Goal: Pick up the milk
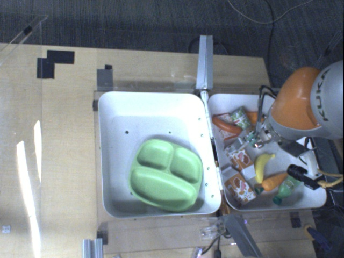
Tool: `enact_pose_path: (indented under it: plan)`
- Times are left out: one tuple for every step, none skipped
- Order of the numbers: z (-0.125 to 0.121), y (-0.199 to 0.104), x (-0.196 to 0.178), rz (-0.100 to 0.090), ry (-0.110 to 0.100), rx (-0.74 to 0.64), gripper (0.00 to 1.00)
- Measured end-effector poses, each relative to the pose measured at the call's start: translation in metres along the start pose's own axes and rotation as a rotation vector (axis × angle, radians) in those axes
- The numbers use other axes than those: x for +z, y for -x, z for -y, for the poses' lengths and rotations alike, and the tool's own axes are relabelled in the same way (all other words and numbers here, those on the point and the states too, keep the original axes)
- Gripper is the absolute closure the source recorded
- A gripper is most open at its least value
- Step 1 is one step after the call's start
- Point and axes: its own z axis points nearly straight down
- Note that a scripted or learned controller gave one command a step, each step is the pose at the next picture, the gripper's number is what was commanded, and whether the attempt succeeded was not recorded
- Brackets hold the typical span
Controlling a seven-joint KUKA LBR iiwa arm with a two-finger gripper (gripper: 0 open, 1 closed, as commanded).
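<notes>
Two small brown-and-white milk cartons (240,159) lie just below-left of your claw (257,138), apart from it, beside a yellow banana (261,166); you cannot tell the claw's state here.

Two bins side by side on my bench, arm in over the right one.

From my feed, the left bin (107,144) holds a divided plate (166,174) lying toward its near right part. A metal post (205,63) stands behind the seam between the bins. In the right bin (317,199), a sausage (227,126) lies at the back left, with a milk carton (239,158) in front of it and a second carton (239,189) nearer still. A banana (261,167) lies just right of the cartons, a carrot (273,181) in front of it, and a bottle (284,192) just right of the carrot. The arm (306,104) overhangs the bin's back right, with the gripper (257,137) behind the banana.
</notes>
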Motion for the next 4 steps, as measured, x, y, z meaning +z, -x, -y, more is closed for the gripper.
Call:
enact_pose_path:
  plan:
    - [0.006, -0.003, -0.001, 0.003, 0.002, -0.115, 0.0]
    - [0.001, -0.007, -0.016, -0.006, 0.009, -0.117, 1.0]
    - [0.001, -0.006, -0.016, -0.005, 0.009, -0.117, 0.0]
    - [-0.003, -0.006, -0.028, -0.004, 0.015, -0.118, 1.0]
